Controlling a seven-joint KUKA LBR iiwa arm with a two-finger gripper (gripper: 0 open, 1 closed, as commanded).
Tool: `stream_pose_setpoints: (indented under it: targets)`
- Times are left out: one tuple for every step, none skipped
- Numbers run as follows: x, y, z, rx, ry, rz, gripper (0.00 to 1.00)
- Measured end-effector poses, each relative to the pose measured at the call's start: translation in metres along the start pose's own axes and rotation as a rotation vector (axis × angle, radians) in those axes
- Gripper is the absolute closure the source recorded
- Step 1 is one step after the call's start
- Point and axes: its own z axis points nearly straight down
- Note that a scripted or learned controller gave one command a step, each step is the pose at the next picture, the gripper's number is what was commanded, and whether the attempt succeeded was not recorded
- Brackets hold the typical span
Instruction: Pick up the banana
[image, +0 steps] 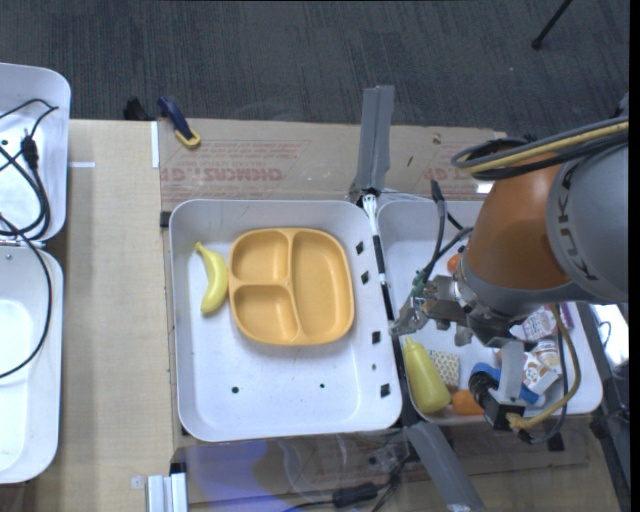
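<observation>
From the camera view above the bench, one yellow curved banana (212, 281) lies in the left shallow white bin (280, 410), near that bin's left wall. Its long axis runs roughly up and down the picture, between the far side of the bench and the near side. The thin tip points to the far side and the thicker end to the near side. Its outer bend faces right, toward one yellow-orange plastic plate with three compartments (292, 285). The banana is just beside the plate's left rim; whether they touch cannot be told.

There are two bins side by side. The right shallow white bin (400, 250) lies under the grey arm with its orange band (515, 235). The gripper (420, 310) hangs over that bin's left part, well apart from the banana. Whether the claw is wide or narrow cannot be told, and nothing is seen held in it.

Just below the gripper lies one yellow squeeze bottle (425, 375). To its right are one small orange thing (464, 401) and some printed packets (540, 355), too crowded to count. One blue-and-yellow clamp (178, 123) rests on the brown cardboard sheet (260, 165) beyond the bins.
</observation>
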Motion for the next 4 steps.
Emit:
stream_pose_setpoints:
  targets:
    - [-0.02, 0.003, 0.0, 0.0, 0.0, -0.08, 0.0]
    - [-0.036, 0.005, 0.0, 0.001, 0.0, -0.145, 0.0]
    - [-0.11, 0.017, 0.048, 0.001, 0.001, -0.237, 0.0]
    - [-0.098, 0.018, 0.096, -0.009, -0.001, -0.316, 0.0]
